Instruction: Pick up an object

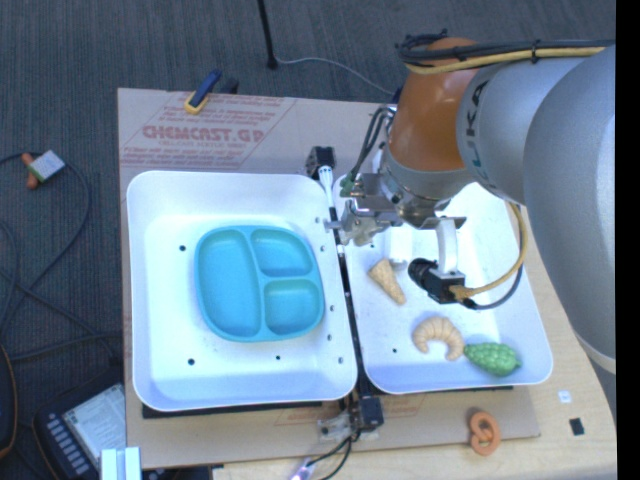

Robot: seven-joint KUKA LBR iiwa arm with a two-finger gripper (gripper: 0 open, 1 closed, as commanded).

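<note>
Cone [388, 279], pale tan and pointed, lies in the right bin [392, 356], in its upper left part and close to the wall shared with the other bin. Below it and a little to the right lies a tan croissant [439, 335], curved, apart from the cone. Just right of the croissant, touching it or nearly so, sits a green knobbly toy [491, 357] near the bin's lower right corner.

The hand [362, 224] hangs above the cone, over the upper left of the right bin and right at the divide between the two bins. It sits just up and left of the cone's top end; whether they touch cannot be told. How far open the hand is cannot be told either, as the wrist hardware covers it, and nothing is seen held in it. The arm [560, 158], grey with an orange band [435, 118], fills the upper right of the frame.

The left bin [165, 320] holds a blue divided plate [260, 280] lying flat near its middle, with one large compartment and two smaller ones.

Both bins rest on a brown board [200, 133] with red print. A small blue and yellow thing [203, 90] lies at the board's upper left edge, and an orange ring-shaped thing [484, 431] lies below the right bin, at the lower right.
</note>
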